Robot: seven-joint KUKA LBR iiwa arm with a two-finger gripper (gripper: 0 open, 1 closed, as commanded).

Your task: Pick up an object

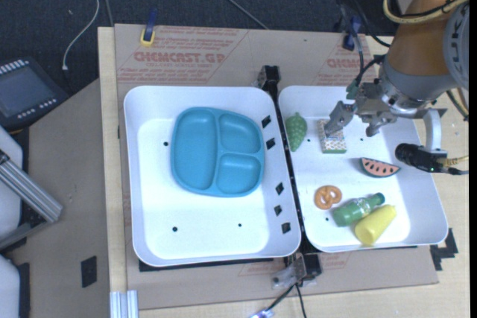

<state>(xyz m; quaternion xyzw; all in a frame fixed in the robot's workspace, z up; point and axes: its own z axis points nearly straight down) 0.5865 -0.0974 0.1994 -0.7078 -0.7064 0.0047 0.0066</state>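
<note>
1. Camera view, layout: two white bins sit side by side. The left bin (149,220) bears a blue divided plate (218,151). The right bin (417,223) holds the loose objects.
2. Camera view, my position: my gripper (344,118) hangs over the upper part of the right bin, just above a small sponge-like block (333,140) with a green top.
3. Fingers: they appear apart, with nothing between them.
4. Other candidates: a green leafy piece (297,130), a watermelon slice (379,167), a pretzel (327,196), a green bottle (355,210) and a yellow piece (375,226).
5. Judgement: the approach is in hand and no grasp is made. The next move calls for a straight descent astride the block, then closing.
</note>
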